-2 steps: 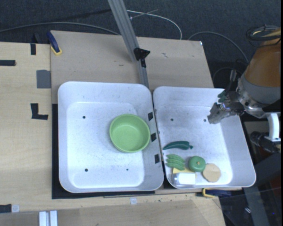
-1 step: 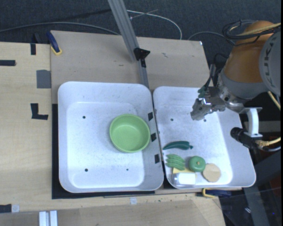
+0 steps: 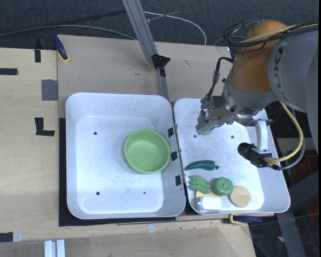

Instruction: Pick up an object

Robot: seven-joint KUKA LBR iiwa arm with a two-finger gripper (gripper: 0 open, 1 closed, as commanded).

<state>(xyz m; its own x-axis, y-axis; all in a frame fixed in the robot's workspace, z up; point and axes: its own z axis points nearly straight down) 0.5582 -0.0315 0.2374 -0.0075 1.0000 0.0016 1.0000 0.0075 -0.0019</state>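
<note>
The wooden counter (image 3: pixel 21 159) carries two white bins. The arm (image 3: pixel 257 63) hangs over the right bin (image 3: pixel 275 197), its jaws (image 3: pixel 205 126) low above the bare floor, holding nothing; whether they are spread I cannot tell. The left bin (image 3: pixel 85 197) holds a green bowl (image 3: pixel 146 151). Near the right bin's front lie a dark green pepper (image 3: pixel 201 166), a light green bunch (image 3: pixel 199 183), a green round piece (image 3: pixel 222 186), a tan disc (image 3: pixel 240 196) and a pale block (image 3: pixel 210 203).

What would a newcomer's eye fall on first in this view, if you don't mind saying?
Probably the green bowl, alone in the left bin. Next, the grey and orange arm reaching in from the right, its gripper above the far end of the right bin. A cluster of small green and tan items sits at that bin's near edge.
</note>
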